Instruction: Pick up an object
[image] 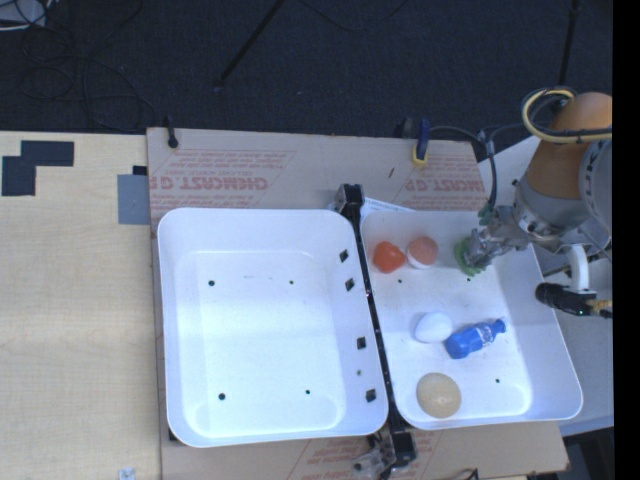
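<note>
The grey arm's two-finger gripper (482, 248) hung low over the right-hand shallow white bin (545, 368), its fingers apparently closed around a small green object (467, 258), though the grip was blurred. An orange-red ball (388, 257) lay well apart to its left.

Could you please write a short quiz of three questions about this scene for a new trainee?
1. True or false: the blue bottle lies in the left bin.
2. Which object lies nearest the camera: A) tan ball, B) orange ball, C) white ball?
3. What colour is the object at the gripper?

Key: 1. False, it lies in the right bin. 2. A. 3. Green.
</note>
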Robot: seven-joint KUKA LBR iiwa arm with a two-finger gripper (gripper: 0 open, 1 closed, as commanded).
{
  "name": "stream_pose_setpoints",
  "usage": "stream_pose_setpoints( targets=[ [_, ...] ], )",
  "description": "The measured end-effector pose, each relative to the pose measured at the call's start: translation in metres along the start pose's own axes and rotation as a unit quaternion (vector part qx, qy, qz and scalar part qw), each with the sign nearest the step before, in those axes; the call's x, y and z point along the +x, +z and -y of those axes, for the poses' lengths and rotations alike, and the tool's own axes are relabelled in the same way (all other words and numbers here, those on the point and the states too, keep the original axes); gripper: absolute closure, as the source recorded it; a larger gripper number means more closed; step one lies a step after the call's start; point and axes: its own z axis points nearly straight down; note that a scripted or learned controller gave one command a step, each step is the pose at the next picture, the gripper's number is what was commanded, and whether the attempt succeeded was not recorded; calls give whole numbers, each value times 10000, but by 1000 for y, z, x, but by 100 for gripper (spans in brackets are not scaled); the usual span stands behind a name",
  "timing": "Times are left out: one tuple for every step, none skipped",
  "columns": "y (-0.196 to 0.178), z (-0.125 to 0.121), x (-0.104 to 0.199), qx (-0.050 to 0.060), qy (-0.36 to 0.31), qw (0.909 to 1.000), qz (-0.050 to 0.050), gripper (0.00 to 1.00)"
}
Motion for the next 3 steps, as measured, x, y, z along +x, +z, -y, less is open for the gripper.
stream_pose_setpoints(
  targets=[
    [-82,0,-2,-44,0,10000,15,100],
    [-76,1,-1,-13,-2,10000,6,0],
    [-23,1,0,12,4,10000,-1,0]
  ],
)
